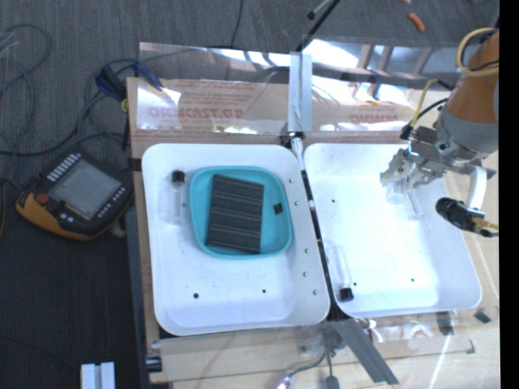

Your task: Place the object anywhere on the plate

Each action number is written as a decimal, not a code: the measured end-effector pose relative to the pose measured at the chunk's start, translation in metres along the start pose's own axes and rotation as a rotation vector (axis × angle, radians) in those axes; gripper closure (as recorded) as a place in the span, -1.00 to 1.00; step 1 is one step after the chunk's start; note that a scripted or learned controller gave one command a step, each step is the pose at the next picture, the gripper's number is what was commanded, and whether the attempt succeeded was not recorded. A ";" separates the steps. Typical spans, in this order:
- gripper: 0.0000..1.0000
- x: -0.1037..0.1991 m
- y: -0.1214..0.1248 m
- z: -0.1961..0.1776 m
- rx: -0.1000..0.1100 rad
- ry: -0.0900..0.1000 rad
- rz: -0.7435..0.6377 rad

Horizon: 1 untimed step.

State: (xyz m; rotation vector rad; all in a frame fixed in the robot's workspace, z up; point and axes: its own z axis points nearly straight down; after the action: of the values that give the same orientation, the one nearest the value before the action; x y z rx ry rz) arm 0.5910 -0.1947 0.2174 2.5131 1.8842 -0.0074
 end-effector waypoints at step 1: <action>-1.00 0.000 0.000 0.000 -0.001 0.000 0.000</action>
State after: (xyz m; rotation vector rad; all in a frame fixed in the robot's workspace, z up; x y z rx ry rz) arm 0.5911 -0.1947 0.2177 2.5127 1.8840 -0.0067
